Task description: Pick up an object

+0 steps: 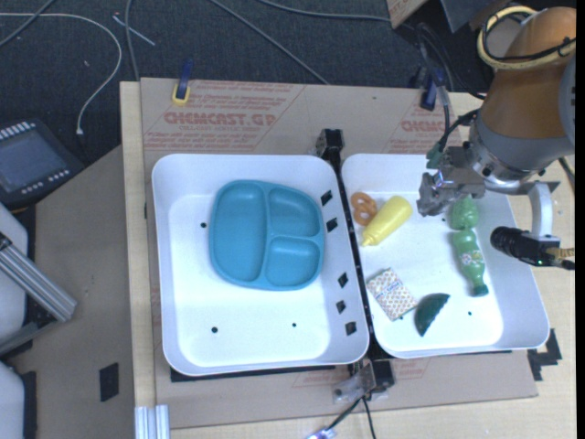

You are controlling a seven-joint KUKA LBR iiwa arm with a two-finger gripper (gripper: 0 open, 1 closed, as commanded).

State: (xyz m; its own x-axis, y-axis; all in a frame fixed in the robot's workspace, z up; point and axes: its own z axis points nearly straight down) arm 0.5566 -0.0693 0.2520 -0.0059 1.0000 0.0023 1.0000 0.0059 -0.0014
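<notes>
Camera view: nothing looks picked up yet, I'd say. The gripper (pixel 439 193) hangs low over the right bin (pixel 521 337), at about 12 o'clock in it, touching or just beside the green bottle (pixel 470 250). Can't tell how wide the fingers are or whether they've got anything. Crowding the spot: yellow bottle (pixel 387 219) and pretzel (pixel 364 206) at its 9 o'clock, patterned packet (pixel 393 293) and dark green wedge (pixel 430 310) toward 6. Left bin (pixel 183 337) holds a blue divided plate (pixel 267 234).
</notes>
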